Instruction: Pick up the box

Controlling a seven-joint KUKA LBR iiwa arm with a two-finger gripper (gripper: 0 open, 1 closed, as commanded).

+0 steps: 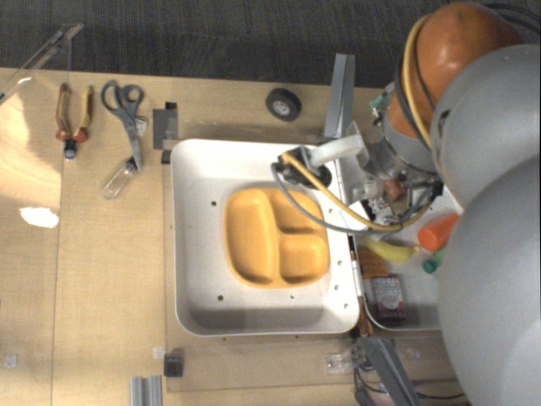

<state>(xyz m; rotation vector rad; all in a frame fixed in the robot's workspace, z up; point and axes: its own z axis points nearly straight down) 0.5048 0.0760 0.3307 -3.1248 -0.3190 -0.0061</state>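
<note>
At the far left of the frame, red-handled pliers (72, 117) and a pair of scissors (127, 123) lie on the bare surface (93, 269), with a dark roll of tape (283, 104) further along toward the top, all well apart from the work. Next comes the left bin (182, 227), which holds a yellow divided tray (275, 244) and nothing the task concerns. Just past the wall where the two bins meet, the tool (382, 194) hangs over the upper part of the right bin (397, 328), half buried under a loop of yellow and black cables (325, 197). Whether it is released or clenched cannot be told from here, and nothing can be seen caught in it. The box (387, 299), small and dark with a reddish printed face, lies in the same bin, straight down the frame from the tool and close against the bin's left wall. A yellow banana-like item (390, 249) sits between the two, and an orange piece (435, 233) with a green bit (431, 265) lies just to the right. The box's longer side seems to run up and down the frame, though the arm (490, 184) crowds it. The coming move likely needs a shift toward the lower edge of the frame, past the yellow item, before any descent.
</note>
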